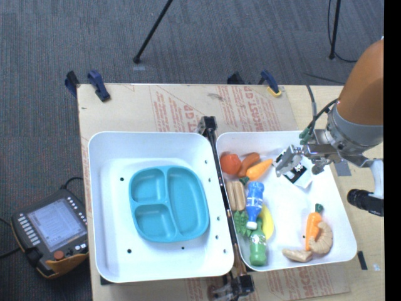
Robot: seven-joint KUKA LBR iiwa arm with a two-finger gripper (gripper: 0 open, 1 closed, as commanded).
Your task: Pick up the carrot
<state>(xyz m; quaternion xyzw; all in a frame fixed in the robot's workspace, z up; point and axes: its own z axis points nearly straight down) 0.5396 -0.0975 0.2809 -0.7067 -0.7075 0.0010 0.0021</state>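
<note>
Tool over right bin, carrot at rest below.

The tool (294, 162) hangs over the upper middle of the right bin (338, 196); its opening cannot be told, and nothing is seen in its grasp. The carrot (312, 224), green top upward, lies near the bin's lower right corner, touching a shrimp (322, 238). The left bin (100, 168) holds a blue divided plate (168, 203).

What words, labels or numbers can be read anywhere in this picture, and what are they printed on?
Red print on the cardboard sheet under the bins: upside down and blurred, not readable.
Blue bottle: label too small to read.
Green bottle: label too small to read.
Handheld control pad on the floor: screen too blurred to read.
Black and white tag by the gripper: no legible text.
</note>
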